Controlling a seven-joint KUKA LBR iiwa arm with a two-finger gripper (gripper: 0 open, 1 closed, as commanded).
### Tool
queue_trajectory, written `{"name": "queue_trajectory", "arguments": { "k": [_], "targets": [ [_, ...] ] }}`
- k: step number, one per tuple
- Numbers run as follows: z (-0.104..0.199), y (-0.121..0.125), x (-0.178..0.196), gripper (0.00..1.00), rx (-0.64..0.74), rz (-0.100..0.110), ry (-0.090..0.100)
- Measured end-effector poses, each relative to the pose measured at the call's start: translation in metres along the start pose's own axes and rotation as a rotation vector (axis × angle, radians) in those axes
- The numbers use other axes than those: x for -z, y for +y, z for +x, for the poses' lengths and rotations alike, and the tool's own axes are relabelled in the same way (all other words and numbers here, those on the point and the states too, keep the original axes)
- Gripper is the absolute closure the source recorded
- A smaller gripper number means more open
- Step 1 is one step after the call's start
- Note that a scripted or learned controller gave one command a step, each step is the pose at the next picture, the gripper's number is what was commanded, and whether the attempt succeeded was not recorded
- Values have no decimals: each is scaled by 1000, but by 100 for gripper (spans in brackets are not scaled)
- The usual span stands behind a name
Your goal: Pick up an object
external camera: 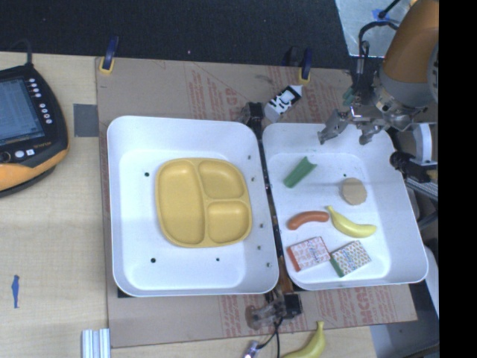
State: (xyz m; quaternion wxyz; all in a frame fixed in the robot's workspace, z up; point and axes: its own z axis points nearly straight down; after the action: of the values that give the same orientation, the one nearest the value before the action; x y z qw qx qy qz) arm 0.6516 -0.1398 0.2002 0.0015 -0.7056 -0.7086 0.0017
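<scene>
My gripper (350,130) hangs over far edge of right bin (414,222), fingers spread apart, nothing between them. Below in right bin: green block (299,172), tan cookie (354,192), sausage (308,219), banana (351,224), two small flat packets (308,253) (350,258) near front wall. All well apart from my fingers. Left bin (127,200) holds yellow divided tray (203,201).
</scene>
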Motion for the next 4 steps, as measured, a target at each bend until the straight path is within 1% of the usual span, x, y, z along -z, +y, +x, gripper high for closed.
{"name": "queue_trajectory", "arguments": {
  "k": [1, 2, 3, 4],
  "targets": [
    [19, -66, -110, 0, 1, 3, 0],
    [31, 4, -109, 0, 1, 5, 0],
    [-43, 5, -12, 0, -2, -4, -1],
    [-72, -55, -92, 0, 0, 1, 0]
  ]
}}
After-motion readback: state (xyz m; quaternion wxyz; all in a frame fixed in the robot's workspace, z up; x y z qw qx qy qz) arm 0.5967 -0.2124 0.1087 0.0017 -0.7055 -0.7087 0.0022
